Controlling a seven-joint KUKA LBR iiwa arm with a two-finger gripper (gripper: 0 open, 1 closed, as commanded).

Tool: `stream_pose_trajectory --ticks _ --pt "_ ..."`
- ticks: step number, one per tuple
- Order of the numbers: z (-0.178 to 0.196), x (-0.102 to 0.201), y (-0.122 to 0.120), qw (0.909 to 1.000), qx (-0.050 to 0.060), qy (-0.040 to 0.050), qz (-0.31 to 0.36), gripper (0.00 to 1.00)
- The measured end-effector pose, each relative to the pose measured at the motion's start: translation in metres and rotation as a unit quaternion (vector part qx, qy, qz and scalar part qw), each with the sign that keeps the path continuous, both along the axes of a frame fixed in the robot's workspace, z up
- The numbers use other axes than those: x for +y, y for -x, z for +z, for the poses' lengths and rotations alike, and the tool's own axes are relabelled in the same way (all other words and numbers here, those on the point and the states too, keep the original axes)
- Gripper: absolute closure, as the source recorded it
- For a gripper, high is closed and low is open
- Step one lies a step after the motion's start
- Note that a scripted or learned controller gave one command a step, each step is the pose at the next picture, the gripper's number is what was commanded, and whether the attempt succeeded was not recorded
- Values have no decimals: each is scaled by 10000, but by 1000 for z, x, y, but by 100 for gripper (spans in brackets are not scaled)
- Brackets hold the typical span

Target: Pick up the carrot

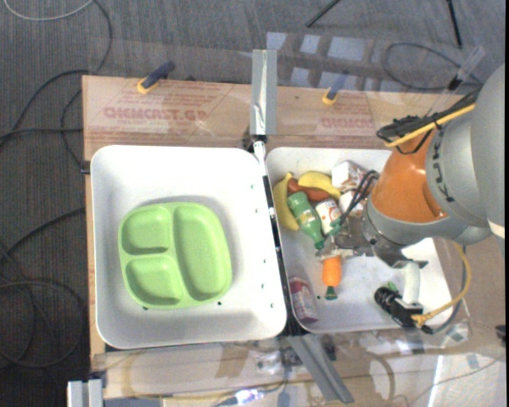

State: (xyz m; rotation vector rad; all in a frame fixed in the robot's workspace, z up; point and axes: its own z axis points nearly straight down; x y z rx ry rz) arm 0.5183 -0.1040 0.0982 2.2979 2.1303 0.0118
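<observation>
The hand [346, 242] hangs low in the right bin [437, 299], just above the carrot's [331, 275] upper end; whether it is open or closed cannot be told. The carrot lies near the bin's middle, bare floor to its right and below. A green bottle [304, 217] and banana [282, 202] crowd the upper left. The left bin [110, 172] carries a green tray [176, 253].

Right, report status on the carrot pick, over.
Gripper low in right bin, just above carrot. Carrot lying on bin floor. Green bottle crowding alongside.
</observation>
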Motion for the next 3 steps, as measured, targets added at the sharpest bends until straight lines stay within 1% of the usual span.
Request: stream_pose_trajectory --ticks 1,2,3 --pt "84 68 31 9993 83 -6 351 100" --pt "137 21 30 9840 72 19 1779 100" --pt "203 28 34 9850 67 12 1726 100"
